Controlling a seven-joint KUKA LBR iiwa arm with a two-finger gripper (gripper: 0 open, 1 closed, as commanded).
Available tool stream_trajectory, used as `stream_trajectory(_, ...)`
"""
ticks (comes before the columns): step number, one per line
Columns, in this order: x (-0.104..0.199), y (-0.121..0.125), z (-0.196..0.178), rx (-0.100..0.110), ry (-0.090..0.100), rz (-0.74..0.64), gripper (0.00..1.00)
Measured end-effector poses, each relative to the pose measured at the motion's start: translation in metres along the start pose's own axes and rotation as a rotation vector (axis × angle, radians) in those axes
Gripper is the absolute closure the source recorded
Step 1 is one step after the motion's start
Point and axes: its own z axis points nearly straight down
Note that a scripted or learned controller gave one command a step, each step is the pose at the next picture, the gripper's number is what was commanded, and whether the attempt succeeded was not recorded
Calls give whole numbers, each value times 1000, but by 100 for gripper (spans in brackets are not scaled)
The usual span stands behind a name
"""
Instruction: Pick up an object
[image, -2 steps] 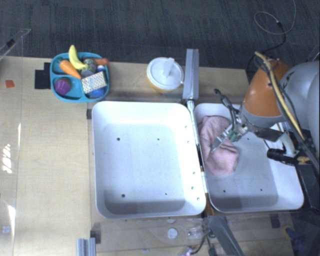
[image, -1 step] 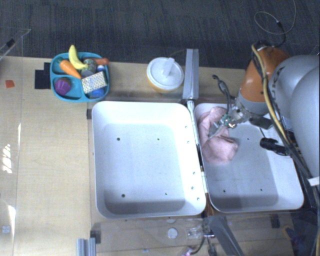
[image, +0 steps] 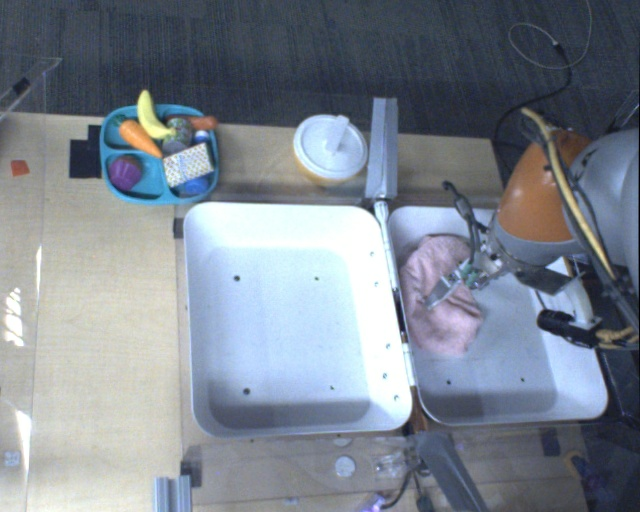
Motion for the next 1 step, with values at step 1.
stream_trajectory(1,-15,53,2,10,5,168,0)
